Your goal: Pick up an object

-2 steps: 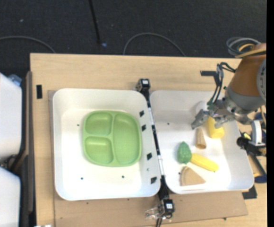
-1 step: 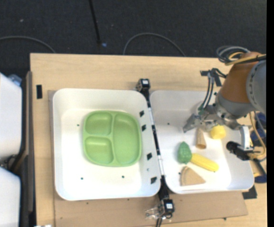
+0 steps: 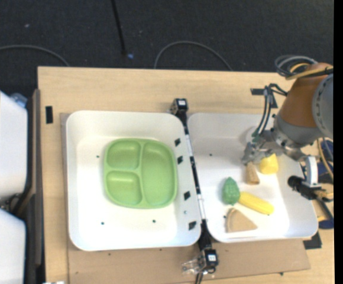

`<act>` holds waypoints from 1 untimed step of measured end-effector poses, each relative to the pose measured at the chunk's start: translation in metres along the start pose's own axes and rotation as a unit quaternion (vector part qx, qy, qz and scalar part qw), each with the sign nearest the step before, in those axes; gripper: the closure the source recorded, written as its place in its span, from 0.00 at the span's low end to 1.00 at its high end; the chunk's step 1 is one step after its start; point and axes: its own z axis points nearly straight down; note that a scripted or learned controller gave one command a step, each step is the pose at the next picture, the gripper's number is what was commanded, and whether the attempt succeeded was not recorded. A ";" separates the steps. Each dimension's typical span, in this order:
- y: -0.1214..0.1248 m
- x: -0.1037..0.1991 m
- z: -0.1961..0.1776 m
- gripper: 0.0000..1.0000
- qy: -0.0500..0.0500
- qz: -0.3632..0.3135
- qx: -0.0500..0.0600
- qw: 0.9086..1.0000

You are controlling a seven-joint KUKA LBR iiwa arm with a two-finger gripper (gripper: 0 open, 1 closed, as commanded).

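Reaching in from the right over the right bin [image 3: 216,129], with the hand [image 3: 255,154] low near the bin's upper middle. Cannot tell from this slanted overhead angle whether open or closed, nor whether anything is gripped; too small and dark against the white floor. Sits just beside a small yellow block [image 3: 269,164] and right above a tan wedge-shaped piece [image 3: 252,174], maybe touching one of them, though contact cannot be confirmed. Grey arm [image 3: 304,108] with orange band rising behind, toward the right edge.

Lying loose in the same right bin: the yellow block, rounded and bright, nearest the hand on its right; the tan piece, narrow and pale brown, directly below the hand; a green lumpy object [image 3: 230,190] further down toward the bin's middle; a long yellow piece [image 3: 256,204], shaped like a banana or corn cob, just beside the green one on its right; a tan triangular wedge [image 3: 239,220] near the lower wall, close under the long yellow piece. All apart from the hand except the first two.

Resting in the left bin [image 3: 80,218]: a light green divided plate [image 3: 141,173] with three compartments, flat and roughly centred.

Both bins side by side on a pale wooden surface [image 3: 112,87]. No readable writing, brands or labels anywhere.
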 end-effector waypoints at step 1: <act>0.000 -0.004 -0.044 1.00 -0.002 0.000 0.001 1.000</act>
